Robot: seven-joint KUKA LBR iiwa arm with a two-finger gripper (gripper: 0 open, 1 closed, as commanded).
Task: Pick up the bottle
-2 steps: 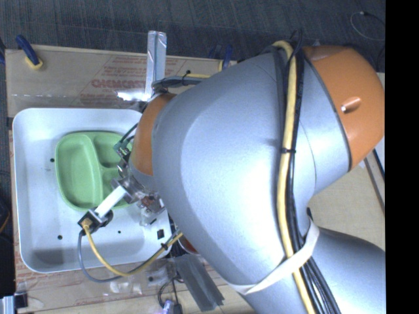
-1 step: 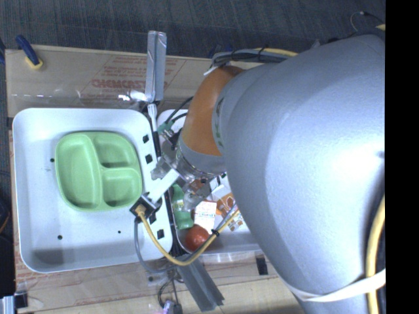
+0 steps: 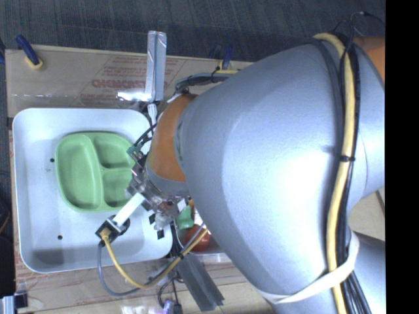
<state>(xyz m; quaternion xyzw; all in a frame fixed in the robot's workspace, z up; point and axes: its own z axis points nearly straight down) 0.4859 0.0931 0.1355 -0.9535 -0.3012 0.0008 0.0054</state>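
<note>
Cardboard-lined tabletop (image 3: 78,77) carries a white bin (image 3: 33,175) holding a green divided tray (image 3: 85,172); whether the arm's (image 3: 275,169) jaws are apart is unclear.

Robotics lab bench, judging by the grey industrial arm (image 3: 275,175) with yellow cabling (image 3: 344,142), white bin (image 3: 26,175) left of its wrist, clamped board (image 3: 98,77) behind.
</note>
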